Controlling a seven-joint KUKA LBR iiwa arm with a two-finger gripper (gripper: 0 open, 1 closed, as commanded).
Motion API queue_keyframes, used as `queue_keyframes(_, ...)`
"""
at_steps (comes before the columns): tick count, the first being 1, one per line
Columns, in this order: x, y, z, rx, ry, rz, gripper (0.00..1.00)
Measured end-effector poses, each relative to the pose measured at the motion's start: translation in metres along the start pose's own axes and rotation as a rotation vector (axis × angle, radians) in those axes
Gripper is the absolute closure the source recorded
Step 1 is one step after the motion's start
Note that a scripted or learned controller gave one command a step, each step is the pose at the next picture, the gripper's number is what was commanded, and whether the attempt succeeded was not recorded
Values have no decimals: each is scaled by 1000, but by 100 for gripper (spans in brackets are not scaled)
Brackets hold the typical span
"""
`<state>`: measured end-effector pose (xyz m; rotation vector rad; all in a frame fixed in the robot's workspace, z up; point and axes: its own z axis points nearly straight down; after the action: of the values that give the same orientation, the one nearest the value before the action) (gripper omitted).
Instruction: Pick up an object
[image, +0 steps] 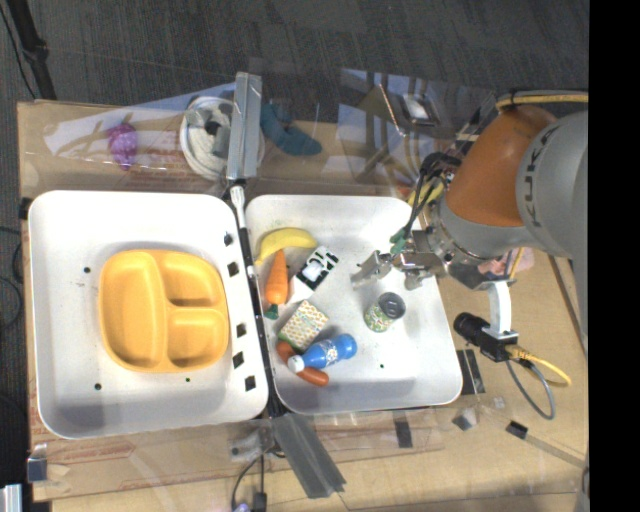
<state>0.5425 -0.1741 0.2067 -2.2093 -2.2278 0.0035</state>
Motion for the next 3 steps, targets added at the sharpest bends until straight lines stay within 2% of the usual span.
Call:
queue_keyframes(1, -16, 3, 97, -2, 0, -10, 0)
queue_keyframes(2, -2, 7, 115, 1, 0, -20, 0)
queue_keyframes(3, -1, 7, 106, 2, 0, -23, 100)
